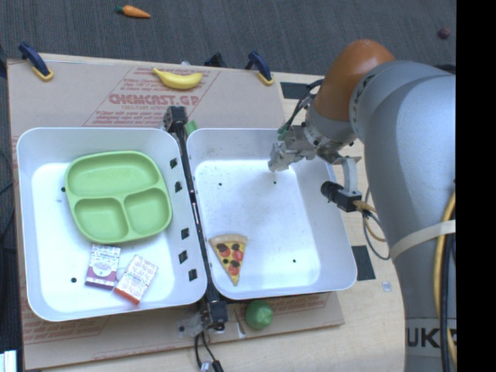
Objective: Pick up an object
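A pizza slice lies near the front left of the right bin. In the left bin rest a green divided plate and two small packets. My gripper hangs over the back of the right bin, near its far rim, well away from the pizza slice. Nothing shows between its tips.
A banana lies on the cardboard behind the bins. A green ball sits in front of the right bin. An orange carrot lies on the floor at the back. Blue clamps hold the board. The arm's bulk covers the right side.
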Controlling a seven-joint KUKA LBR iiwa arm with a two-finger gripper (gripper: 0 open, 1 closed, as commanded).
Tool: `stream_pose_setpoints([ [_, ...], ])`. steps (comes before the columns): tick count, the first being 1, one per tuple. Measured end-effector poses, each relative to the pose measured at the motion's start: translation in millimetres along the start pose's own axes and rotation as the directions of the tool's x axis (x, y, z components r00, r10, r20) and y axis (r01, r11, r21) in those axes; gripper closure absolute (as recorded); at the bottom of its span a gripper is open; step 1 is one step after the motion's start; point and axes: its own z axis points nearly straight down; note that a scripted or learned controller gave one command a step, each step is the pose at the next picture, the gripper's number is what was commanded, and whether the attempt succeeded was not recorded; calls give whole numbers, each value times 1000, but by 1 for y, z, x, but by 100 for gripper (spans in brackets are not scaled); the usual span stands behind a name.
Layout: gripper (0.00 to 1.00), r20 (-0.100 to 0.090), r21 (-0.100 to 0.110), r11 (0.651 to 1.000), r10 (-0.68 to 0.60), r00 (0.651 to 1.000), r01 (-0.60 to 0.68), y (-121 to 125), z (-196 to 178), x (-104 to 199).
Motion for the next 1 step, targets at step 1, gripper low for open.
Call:
stream_pose_setpoints([
  [1,0,0,0,1000,-1,1000,1,0,0,0],
])
